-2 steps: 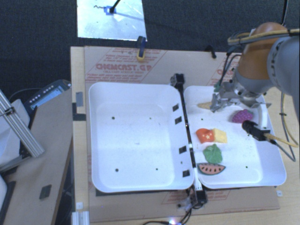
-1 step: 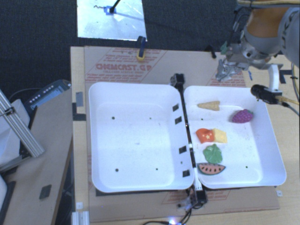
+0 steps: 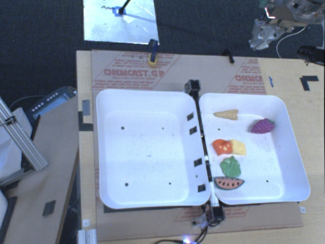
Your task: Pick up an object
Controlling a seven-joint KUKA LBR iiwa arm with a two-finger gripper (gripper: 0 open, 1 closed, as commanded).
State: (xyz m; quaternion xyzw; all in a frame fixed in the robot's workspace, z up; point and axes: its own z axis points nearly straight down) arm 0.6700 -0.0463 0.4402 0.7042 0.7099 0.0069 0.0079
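Up in the far right corner, the gripper point(image 3: 261, 36) hangs above the dark floor beyond the bench, well apart from both bins; from where I stand I cannot tell how its fingers are set, as the metal there is a pale blur. A thin white cable loops down beside it.

Both white bins sit side by side on a cardboard sheet printed with red lettering. The left bin point(image 3: 109, 103) has only small dark dots on its floor. The right bin point(image 3: 284, 108) carries all the toy food pieces. A tan wedge like a slice of bread or cone point(image 3: 226, 114) lies near the far wall. A purple bunch of grapes point(image 3: 262, 125) sits to its right, close to the right wall. Nearer the middle, an orange-red piece point(image 3: 222, 146) touches a yellow block point(image 3: 238, 147) on its right. Just below them is a green leafy piece point(image 3: 231, 166), and below that a watermelon slice point(image 3: 229, 182), lying near the front wall beside the divider where the bins meet.

Beyond the bench, a shiny square plate point(image 3: 119, 14) rests on the floor.
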